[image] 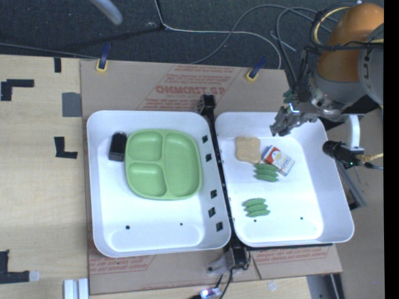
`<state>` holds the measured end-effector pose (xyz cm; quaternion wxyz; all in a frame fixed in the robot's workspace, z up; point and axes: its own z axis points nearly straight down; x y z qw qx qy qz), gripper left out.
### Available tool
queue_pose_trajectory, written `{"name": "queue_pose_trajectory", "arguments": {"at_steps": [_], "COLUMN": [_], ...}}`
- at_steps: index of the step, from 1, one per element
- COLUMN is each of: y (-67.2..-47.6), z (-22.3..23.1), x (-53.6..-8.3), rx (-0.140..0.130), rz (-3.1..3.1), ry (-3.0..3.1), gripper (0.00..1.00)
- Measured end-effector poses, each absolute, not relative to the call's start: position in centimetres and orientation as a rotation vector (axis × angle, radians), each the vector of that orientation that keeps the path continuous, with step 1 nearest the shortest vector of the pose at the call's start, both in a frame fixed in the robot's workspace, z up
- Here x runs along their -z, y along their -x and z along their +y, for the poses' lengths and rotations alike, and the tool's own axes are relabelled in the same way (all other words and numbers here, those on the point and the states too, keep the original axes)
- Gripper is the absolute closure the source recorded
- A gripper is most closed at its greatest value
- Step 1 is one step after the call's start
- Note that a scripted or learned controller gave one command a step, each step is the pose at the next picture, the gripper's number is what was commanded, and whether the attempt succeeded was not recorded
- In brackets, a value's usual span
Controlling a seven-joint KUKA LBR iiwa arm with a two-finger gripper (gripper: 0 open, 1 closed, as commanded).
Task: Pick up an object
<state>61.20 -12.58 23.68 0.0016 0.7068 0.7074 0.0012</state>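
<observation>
The right bin (324, 210) holds a tan slice of bread (247, 149), a small red, white and blue box (278, 159), a green pea pod (267, 174) just below the box, and a second green pod (255, 207) nearer the front. My gripper (282, 123) hangs over the bin's back edge, up and to the right of the bread, with nothing seen between its fingers. It stands apart from all the objects.
The left bin (103, 217) bears a green divided plate (164, 164) and a small black block (117, 146) at its left. Black clips run along the seam between the bins. Cables trail across the dark surface behind the bench.
</observation>
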Motion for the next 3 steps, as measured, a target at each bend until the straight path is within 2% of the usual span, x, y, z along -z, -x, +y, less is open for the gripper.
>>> {"name": "queue_pose_trajectory", "arguments": {"at_steps": [1,3], "y": [-62.4,-60.8], "z": [-7.2,4.3], "x": [-23.0,-22.8], "rx": [0.0,0.0], "rz": [2.229,2.231], "ry": [-2.215,-2.215], "gripper": [1.0,1.0]}}
